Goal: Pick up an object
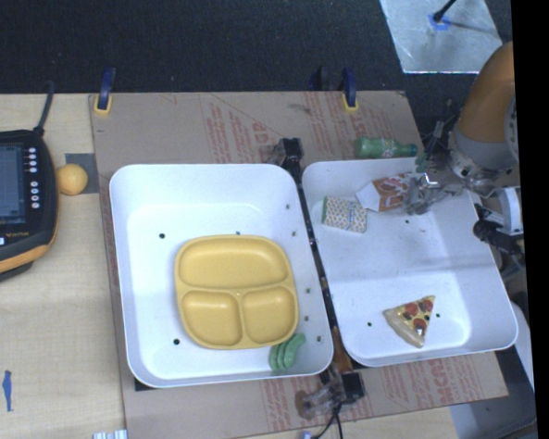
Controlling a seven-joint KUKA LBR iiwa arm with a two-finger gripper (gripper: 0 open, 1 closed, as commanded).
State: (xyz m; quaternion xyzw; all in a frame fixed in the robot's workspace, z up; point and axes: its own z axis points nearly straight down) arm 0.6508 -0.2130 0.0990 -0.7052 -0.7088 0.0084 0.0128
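Observation:
The right bin (388, 253) holds a small white and red carton (386, 192) at its far edge, a pale green-white packet (346, 214) near its far left corner, and a pizza slice (412, 319) near its front. My gripper (421, 192) hangs at the bin's far right, just right of the carton and close to it. Nothing is seen lifted by it. In the left bin (143, 268) lies a yellow divided tray (234, 290), with a green item (286, 352) at the bin's front right corner.
A green bottle (383, 147) lies on the cardboard behind the right bin. A teach pendant (9, 202) and an orange ball (72, 178) sit on the bench to the left. Blue clamps (348, 87) hold the cardboard's far edge.

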